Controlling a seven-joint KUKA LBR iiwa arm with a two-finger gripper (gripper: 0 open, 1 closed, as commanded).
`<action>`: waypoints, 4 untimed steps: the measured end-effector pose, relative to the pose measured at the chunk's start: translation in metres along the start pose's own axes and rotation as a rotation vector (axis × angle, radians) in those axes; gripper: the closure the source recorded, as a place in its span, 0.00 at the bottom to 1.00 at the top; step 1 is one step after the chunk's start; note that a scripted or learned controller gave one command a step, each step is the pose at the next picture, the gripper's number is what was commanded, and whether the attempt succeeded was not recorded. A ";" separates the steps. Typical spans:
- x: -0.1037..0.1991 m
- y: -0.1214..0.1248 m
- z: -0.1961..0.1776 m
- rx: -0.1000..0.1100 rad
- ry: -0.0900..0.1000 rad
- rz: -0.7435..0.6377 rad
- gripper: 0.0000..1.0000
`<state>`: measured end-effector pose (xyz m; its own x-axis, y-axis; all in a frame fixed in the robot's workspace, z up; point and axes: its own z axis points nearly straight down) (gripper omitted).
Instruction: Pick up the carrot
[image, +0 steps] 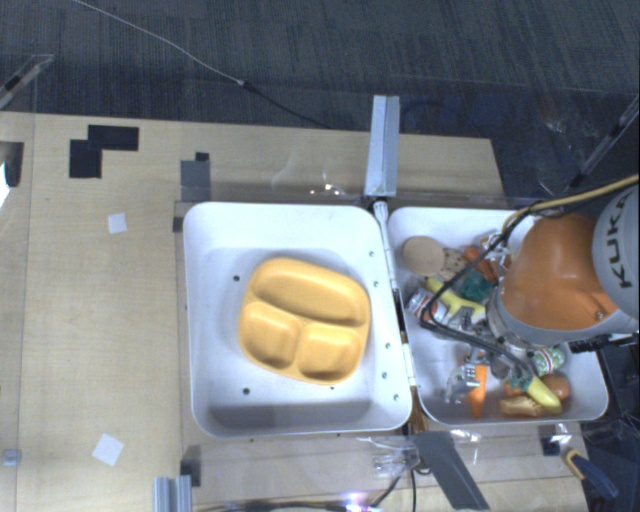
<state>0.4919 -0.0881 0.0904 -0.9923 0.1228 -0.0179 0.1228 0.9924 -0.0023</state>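
Carrot (477, 389) lies in the right bin (590, 405), near its front wall, just under the gripper (468, 375). Jaw state can't be told; arm (560, 275) hides most of it. Best to drop straight down and close across the carrot's narrow width. Banana (543, 392) and other toys crowd close beside it, so a stray grab is likely. Yellow tray (303, 318) sits in the left bin (215, 300), well clear.
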 end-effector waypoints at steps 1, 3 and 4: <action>-0.004 0.002 -0.012 -0.002 -0.008 -0.009 1.00; 0.012 0.096 -0.115 -0.007 0.005 -0.367 1.00; -0.052 0.026 -0.094 -0.004 0.008 -0.264 1.00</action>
<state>0.5446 -0.0685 0.1851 -0.9901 -0.1403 -0.0087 -0.1403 0.9901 -0.0023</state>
